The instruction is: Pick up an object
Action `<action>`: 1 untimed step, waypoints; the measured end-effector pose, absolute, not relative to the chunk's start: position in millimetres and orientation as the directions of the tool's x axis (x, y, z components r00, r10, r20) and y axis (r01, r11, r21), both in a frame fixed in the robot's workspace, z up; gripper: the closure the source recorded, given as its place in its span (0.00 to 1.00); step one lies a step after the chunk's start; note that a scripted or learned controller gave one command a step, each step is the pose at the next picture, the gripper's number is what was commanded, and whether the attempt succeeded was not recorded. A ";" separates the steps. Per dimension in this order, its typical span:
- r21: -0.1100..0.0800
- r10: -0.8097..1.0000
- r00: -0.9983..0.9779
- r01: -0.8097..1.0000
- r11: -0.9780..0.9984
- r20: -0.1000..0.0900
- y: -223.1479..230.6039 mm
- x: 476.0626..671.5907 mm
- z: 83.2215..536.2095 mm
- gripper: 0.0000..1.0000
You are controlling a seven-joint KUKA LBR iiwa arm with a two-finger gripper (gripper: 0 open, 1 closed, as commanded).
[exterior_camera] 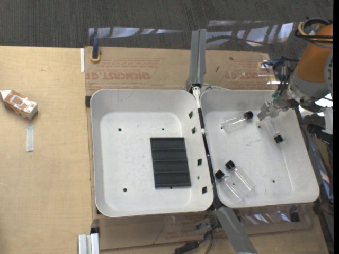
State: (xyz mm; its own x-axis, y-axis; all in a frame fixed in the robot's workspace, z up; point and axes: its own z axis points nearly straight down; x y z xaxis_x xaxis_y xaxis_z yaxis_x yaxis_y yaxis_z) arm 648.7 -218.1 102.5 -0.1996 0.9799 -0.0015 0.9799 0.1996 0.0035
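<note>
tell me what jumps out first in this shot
A black ribbed slab lies flat in the middle of the left bin. In the right bin, clear black-capped vials lie scattered, and the end effector hangs near its far right corner.

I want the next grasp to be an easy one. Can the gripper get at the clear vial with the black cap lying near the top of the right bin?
Probably yes. The gripper hangs just right of that clear vial in the right bin, with bare bin floor between them; the other vials lie apart from it.

Glossy white plastic bins [100, 157]; clear vials [233, 123].
</note>
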 end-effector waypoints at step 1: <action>0.001 0.979 -0.203 0.979 0.203 -0.001 -142.2 659.3 214.5 1.00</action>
State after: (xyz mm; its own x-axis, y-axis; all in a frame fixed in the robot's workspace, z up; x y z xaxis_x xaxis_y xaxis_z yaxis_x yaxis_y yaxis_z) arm 659.3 -142.2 214.5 -0.2030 0.9792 -0.0014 0.9792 0.2030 0.0006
